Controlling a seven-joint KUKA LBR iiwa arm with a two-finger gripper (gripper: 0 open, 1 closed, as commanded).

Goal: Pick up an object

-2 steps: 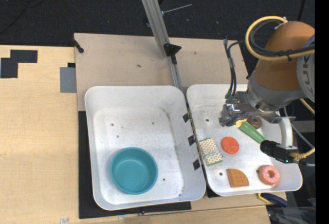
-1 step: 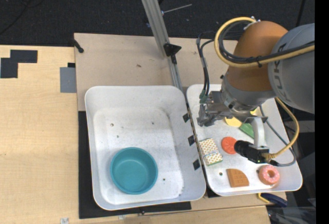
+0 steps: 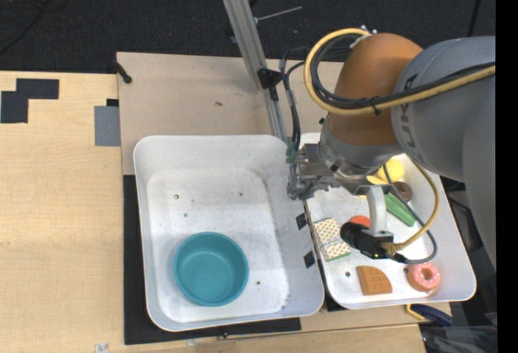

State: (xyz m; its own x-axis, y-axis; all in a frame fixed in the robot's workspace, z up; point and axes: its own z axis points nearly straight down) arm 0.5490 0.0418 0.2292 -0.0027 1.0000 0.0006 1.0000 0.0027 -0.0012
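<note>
One teal bowl (image 3: 211, 266) | one pink doughnut (image 3: 423, 276) | one brown biscuit (image 3: 374, 280) | gripper (image 3: 299, 180): cannot tell its state

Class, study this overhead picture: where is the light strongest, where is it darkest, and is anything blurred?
Camera view: even light; the shallow white left bin is brightest, nearly washed out. Camera view: the black floor at the top swallows detail. Camera view: the round teal plastic bowl and the pink ring-shaped toy have clear, unblurred edges.
</note>
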